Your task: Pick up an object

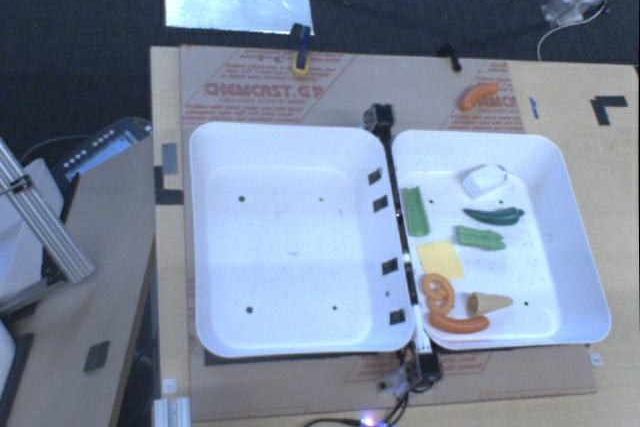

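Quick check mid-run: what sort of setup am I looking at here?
Likely a lab test bench for robot picking, not a kitchen: two shallow white bins side by side on a board, toy food such as a sausage and a green pepper in the right bin, and cables across carpet.

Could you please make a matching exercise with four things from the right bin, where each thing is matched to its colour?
Things:
1. sausage
2. square slice
3. block
4. pepper

Colours:
A. white
B. dark green
C. orange
D. yellow

Right pairs: 1-C, 2-D, 3-A, 4-B. All four lie in the right bin.
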`<state>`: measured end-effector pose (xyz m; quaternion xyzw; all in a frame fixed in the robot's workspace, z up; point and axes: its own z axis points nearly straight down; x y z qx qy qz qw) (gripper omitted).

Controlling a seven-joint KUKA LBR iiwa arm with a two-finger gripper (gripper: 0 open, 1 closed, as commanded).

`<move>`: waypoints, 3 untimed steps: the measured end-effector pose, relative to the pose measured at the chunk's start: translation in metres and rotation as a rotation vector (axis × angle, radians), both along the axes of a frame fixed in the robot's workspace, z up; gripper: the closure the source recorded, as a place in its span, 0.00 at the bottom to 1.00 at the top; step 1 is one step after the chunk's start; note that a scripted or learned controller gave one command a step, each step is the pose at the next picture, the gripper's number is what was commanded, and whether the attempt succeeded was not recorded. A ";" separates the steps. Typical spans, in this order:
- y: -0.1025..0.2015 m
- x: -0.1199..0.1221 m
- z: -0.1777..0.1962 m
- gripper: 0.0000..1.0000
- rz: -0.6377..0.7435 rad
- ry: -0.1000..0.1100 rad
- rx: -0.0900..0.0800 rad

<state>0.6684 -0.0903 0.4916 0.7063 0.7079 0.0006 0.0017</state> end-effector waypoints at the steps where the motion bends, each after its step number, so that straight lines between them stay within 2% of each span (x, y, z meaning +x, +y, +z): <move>1: -0.002 0.000 0.006 1.00 -0.001 -0.001 0.000; 3: 0.001 0.000 0.010 1.00 0.001 -0.001 -0.001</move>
